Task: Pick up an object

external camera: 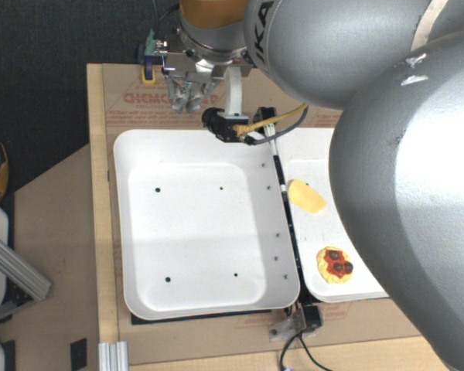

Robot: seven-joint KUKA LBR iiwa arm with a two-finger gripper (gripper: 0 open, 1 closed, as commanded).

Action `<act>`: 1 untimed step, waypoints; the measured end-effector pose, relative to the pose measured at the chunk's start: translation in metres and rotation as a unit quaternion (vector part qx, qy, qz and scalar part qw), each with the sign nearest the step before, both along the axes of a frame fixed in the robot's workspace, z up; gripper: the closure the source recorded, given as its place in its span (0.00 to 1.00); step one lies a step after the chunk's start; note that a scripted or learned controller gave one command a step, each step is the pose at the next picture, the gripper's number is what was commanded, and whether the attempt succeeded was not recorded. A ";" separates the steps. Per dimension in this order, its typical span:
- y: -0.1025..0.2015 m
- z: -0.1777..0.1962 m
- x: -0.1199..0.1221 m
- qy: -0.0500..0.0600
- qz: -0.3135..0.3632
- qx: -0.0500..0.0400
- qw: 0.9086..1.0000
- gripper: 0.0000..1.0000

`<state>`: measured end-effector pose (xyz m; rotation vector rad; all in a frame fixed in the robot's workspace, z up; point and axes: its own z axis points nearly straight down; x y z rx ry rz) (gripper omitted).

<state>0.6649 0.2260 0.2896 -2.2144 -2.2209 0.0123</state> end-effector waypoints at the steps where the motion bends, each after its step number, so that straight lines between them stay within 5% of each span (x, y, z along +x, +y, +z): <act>1: -0.029 0.067 0.002 -0.009 -0.003 0.002 1.000 1.00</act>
